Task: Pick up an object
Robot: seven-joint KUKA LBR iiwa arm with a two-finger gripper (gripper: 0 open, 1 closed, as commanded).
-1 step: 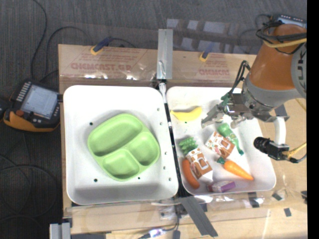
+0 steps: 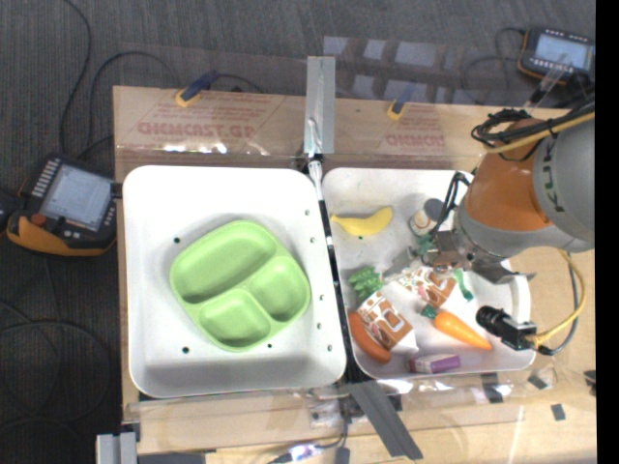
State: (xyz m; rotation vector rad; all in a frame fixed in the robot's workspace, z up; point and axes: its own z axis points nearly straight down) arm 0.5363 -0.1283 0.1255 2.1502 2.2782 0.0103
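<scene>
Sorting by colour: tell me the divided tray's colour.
Light green, plain; camera view shows the divided tray best.

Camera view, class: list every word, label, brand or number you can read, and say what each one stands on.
"CHEMCAST GP", or thereabouts: faint red print, seen upside down on the brown sheet behind the left bin; only partly legible.
Red print on the sheet behind the right bin: too blurred to read.
Printed packets in the right bin: too small to read.
Handheld screens and: unreadable.

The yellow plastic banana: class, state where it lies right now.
The yellow plastic banana lies in the right white bin, near its far left corner, beyond the small green leafy toy and left of the grey arm.
</scene>
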